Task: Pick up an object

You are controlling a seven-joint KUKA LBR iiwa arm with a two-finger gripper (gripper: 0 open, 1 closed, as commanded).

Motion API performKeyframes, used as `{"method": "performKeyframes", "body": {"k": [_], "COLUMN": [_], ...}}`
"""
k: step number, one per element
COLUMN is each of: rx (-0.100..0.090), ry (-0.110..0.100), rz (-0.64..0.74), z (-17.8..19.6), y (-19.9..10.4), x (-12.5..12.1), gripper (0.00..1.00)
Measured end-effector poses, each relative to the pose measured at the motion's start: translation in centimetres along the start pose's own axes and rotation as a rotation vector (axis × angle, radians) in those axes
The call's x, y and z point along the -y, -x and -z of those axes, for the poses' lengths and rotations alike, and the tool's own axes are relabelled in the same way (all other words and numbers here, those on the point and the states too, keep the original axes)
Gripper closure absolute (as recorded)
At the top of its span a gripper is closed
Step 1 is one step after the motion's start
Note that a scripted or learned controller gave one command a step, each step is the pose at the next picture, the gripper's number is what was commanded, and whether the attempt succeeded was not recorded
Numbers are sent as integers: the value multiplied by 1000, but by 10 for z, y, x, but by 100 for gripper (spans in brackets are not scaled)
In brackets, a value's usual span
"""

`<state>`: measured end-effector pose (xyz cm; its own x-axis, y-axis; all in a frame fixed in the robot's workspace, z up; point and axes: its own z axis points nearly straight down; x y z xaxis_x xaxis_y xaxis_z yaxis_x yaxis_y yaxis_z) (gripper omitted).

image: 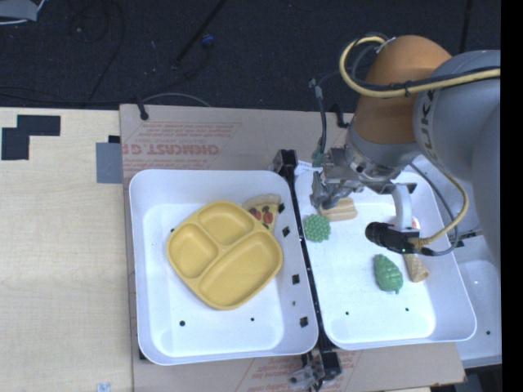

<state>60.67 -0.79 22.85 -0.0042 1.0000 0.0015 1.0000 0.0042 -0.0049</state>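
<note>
My gripper (pixel 324 198) hangs low over the far left corner of the right bin (pixel 409 325). Just under and right of it lies a tan block (pixel 343 211). A green knobbly ball (pixel 316 228) rests a little in front of the gripper, close to the bin's left wall. Further right, a green leafy toy (pixel 388 273) lies beside a tan cone-like piece (pixel 416 267). The grey arm with its orange band (pixel 400 80) comes in from the upper right and hides the bin's far right part.
The left bin (pixel 155 317) holds a yellow divided plate (pixel 225 254) and a pizza-slice toy (pixel 263 211) at its far right corner. A black divider (pixel 298 251) runs between the bins. A black cable fitting (pixel 392 237) hangs off the arm over the right bin.
</note>
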Motion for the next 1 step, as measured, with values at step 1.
{"method": "performKeyframes", "body": {"k": [1], "rx": [1], "ry": [0], "rz": [0], "z": [-12], "y": [-52], "x": [2], "gripper": [100]}}
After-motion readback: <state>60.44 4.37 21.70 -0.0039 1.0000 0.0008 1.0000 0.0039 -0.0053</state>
